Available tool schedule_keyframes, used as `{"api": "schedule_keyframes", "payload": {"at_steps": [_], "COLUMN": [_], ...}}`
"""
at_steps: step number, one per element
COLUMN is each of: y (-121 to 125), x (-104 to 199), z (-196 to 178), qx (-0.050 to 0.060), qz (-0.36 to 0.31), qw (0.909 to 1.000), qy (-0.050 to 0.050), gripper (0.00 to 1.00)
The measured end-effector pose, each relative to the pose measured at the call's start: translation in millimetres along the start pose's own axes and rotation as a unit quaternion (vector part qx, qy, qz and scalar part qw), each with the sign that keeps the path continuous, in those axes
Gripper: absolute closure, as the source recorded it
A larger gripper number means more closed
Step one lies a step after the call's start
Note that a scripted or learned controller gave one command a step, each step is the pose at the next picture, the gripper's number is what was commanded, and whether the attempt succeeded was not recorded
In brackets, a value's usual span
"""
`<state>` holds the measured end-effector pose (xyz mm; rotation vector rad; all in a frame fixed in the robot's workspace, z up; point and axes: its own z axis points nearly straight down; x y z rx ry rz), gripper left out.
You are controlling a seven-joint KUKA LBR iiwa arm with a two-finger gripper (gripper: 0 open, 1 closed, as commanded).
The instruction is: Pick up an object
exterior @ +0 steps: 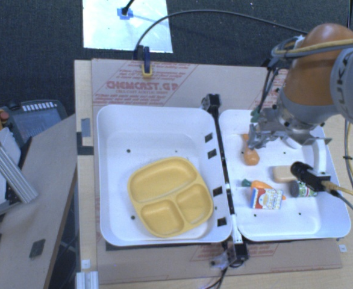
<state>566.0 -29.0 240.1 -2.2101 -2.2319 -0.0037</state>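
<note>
My gripper [258,138] hangs low over the upper left part of the right bin [333,221]. Directly below and touching its tip lies a small orange object [251,156]; whether it is gripped cannot be seen. Further right sits a tan block [282,174]. A small orange and white carton [265,197] lies near the bin's middle. A dark bottle-like item [303,189] rests to the right of the carton.
The left bin [122,125] holds a yellow divided tray [170,195]. A black clipped divider [220,161] runs between the two bins. The grey and orange arm [321,71] covers the right bin's far right corner. A cable [339,188] crosses its right side.
</note>
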Motion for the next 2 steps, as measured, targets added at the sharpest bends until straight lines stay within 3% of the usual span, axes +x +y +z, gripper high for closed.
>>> {"api": "schedule_keyframes", "payload": {"at_steps": [2], "y": [-34], "x": [99], "z": [22], "qx": [0.001], "qz": [0.0], "qw": [1.0], "qy": [0.0], "gripper": [1.0]}}
